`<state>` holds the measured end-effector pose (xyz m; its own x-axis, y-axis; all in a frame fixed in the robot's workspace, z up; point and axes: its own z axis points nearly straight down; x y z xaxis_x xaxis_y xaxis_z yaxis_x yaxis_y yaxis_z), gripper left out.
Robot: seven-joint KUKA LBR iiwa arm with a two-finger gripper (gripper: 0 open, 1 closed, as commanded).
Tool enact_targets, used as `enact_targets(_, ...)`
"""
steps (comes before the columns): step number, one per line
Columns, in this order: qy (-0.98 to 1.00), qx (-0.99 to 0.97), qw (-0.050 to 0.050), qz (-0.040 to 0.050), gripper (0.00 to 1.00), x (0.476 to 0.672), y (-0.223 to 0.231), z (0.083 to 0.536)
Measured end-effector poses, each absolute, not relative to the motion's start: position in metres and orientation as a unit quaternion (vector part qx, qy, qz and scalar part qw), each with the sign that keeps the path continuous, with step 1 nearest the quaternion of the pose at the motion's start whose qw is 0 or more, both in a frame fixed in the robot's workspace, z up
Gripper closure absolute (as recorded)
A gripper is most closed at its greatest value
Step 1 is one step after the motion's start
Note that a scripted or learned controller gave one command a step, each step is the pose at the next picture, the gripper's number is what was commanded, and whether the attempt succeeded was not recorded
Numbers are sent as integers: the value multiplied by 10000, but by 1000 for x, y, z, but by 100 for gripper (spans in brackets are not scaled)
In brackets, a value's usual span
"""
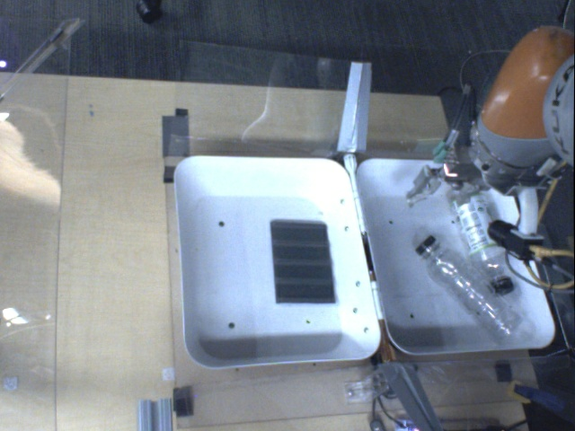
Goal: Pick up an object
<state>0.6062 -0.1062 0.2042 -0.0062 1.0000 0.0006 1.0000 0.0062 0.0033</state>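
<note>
You are looking down at a slant on a pale wooden desk (99,268) that carries two shallow white bins side by side.

The left bin (207,241) holds a dark ribbed rectangular pad (303,260) lying flat near its middle.

The right bin (395,312) holds clear plastic bottles. One long clear bottle (463,284) lies on its side, running diagonally from a black cap near the bin's middle down toward the lower right corner. A shorter clear bottle (473,225) lies just above it, close to the arm. A small black cap (501,285) sits beside the long bottle, toward the bin's right side.

The arm (530,88), grey with an orange band, reaches in from the right over the upper part of the right bin. Its gripper (440,178) sits low above the bin's upper middle, just beside the top of the shorter bottle. You cannot tell how far its fingers are spread, and nothing is visibly held between them.
</note>
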Motion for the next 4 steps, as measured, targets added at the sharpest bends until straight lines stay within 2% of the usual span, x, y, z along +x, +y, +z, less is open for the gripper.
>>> enact_targets(1,7226,6913,14,17,0,603,-80,185)
enact_targets(2,7176,6964,13,13,0,588,-149,118)
enact_targets(3,6886,7252,33,21,0,578,-184,225)
enact_targets(4,7376,6752,31,20,0,581,-198,117)
